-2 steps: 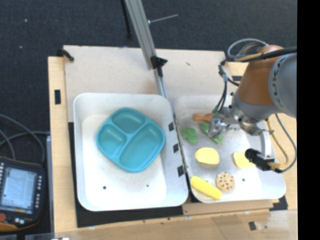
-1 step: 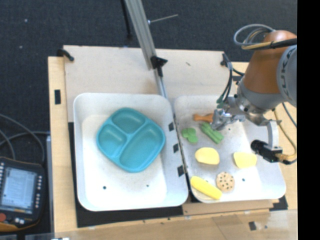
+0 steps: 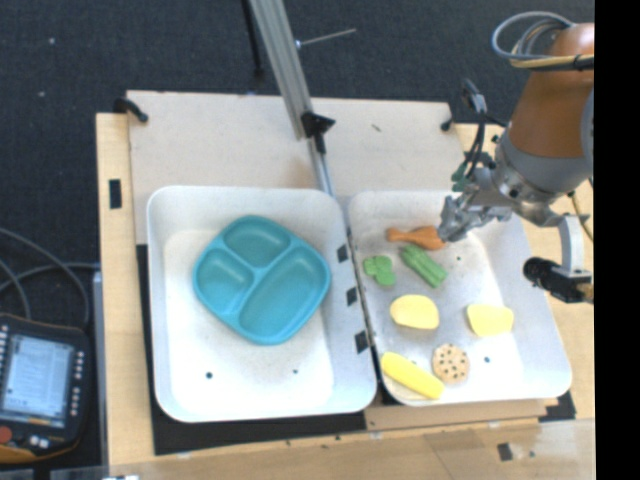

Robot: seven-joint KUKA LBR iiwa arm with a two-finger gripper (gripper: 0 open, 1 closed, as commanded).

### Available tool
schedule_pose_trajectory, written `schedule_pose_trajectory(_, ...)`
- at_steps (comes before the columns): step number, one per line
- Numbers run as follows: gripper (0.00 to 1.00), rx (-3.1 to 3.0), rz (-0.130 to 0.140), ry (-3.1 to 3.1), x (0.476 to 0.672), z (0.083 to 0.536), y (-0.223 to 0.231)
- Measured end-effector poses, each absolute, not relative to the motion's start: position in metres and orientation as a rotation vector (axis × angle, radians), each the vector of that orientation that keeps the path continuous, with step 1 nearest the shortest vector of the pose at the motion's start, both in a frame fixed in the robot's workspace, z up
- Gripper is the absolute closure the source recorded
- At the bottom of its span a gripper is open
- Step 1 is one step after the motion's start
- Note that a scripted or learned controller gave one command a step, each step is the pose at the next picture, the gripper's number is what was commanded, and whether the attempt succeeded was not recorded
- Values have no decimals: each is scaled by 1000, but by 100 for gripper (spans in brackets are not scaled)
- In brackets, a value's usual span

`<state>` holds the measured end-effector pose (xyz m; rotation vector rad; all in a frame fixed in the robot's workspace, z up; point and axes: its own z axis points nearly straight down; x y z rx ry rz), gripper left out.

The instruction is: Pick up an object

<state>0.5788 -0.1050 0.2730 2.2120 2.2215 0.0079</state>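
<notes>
Pretty clearly a robotics lab: a plain wooden tabletop (image 3: 220,138) sits on dark carpet (image 3: 120,28) with an aluminium camera mast (image 3: 283,53) clamped to it. A teach pendant (image 3: 35,378) with cables lies off to the left, and the white bins (image 3: 250,398) hold toy plastic food (image 3: 414,312) and a teal divided plate (image 3: 262,278), not real kitchen stuff.

Pincer (image 3: 452,223) hangs just beside the orange toy (image 3: 415,236).

Readable text: none | labels, brands, numbers: none legible | lit screen of grey handheld pendant (image 3: 35,378), far from the gripper (image 3: 452,220): too blurred to read
</notes>
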Motion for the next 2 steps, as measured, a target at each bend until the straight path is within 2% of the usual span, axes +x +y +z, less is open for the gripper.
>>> schedule_pose_trajectory(1, 100, 2213, 3, 2228, 567, 276, -59)
schedule_pose_trajectory(2, 100, 2216, -1, 2227, 544, 259, -14)
